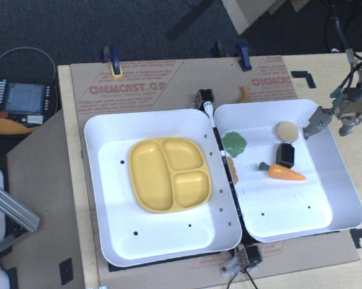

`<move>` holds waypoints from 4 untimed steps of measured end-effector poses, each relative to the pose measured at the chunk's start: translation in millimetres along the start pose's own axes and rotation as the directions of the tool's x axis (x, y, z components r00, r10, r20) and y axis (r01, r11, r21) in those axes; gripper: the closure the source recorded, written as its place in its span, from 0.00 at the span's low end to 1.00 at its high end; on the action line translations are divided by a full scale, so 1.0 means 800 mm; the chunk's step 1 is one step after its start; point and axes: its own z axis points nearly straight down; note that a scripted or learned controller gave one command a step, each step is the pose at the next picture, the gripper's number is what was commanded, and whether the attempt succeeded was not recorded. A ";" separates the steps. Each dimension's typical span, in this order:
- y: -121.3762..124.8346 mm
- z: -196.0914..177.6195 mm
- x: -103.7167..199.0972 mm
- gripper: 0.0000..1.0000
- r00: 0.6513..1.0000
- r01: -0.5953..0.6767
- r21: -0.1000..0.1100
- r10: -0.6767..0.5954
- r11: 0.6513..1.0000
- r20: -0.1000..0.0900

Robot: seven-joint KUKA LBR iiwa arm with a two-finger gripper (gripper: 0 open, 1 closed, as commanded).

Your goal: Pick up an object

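You see the gripper [329, 121] with jaws apart, holding nothing; just left of them lie a round beige ball [286, 130], a black block [285, 155] and a smooth orange carrot [285, 173].

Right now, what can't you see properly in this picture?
1. The hand: small and at the right edge of the camera view, so its grip is unclear and the arm is cut off.
2. The brownish thing beside the green toy: tucked against the right bin's wall, too small to name.
3. The black object: too small to identify; it looks close to the carrot, contact unclear.
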 end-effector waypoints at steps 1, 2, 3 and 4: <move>0.002 -0.006 0.000 0.00 1.000 0.003 -0.009 -0.003 1.000 0.002; 0.000 0.049 0.008 0.00 1.000 0.003 -0.004 -0.003 1.000 0.000; -0.013 0.116 0.010 0.00 1.000 0.002 -0.003 -0.002 1.000 -0.001; -0.015 0.192 0.020 0.00 1.000 0.003 -0.001 -0.003 1.000 -0.001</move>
